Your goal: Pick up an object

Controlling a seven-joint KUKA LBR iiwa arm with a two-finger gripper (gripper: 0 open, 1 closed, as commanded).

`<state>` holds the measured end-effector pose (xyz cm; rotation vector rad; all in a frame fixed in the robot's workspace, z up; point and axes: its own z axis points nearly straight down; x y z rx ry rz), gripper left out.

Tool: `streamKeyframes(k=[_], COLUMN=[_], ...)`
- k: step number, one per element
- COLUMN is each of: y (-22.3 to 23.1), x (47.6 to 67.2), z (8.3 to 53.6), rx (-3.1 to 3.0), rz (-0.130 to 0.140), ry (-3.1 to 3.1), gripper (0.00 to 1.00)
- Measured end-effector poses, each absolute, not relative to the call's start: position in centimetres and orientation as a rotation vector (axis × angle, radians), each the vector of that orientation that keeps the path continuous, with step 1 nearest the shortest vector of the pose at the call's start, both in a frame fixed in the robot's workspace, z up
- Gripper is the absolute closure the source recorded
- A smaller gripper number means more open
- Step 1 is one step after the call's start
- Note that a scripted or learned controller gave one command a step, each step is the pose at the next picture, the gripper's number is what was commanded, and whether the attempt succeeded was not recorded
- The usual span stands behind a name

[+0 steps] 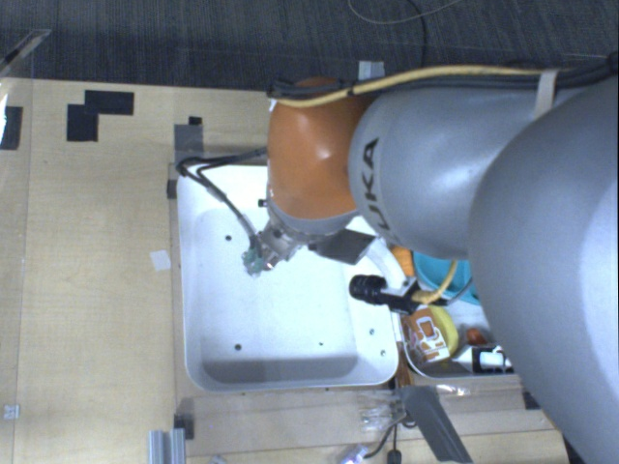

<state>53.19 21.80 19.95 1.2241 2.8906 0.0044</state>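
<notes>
Camera view: I count two bins — my gripper [256, 259] hangs over the left bin [290, 356], at ten o'clock; grip state I cannot tell.

Arm [484, 162]: glossy grey, with dark lettering on its side.
Wrist band [309, 162]: orange.
Tool [259, 257]: dull grey-green at the tip.
Left bin [280, 356]: plain white, a few small dark dots.
Bench [87, 288]: pale wood grain, with black block shapes [97, 112] near its far edge.
Right bin's contents [435, 307]: a jumble of yellow, blue, brown and black.
Floor [193, 17]: dark grey weave.
</notes>
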Motion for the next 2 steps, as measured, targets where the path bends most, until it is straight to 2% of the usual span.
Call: streamKeyframes(k=[1, 2], y=[23.0, 19.8], x=[49.2, 50.0], z=[9.2, 28.7], rx=[1.328, 0.839], rz=[0.023, 0.009], ry=[2.836, 3.019], gripper=[1.0, 1.0])
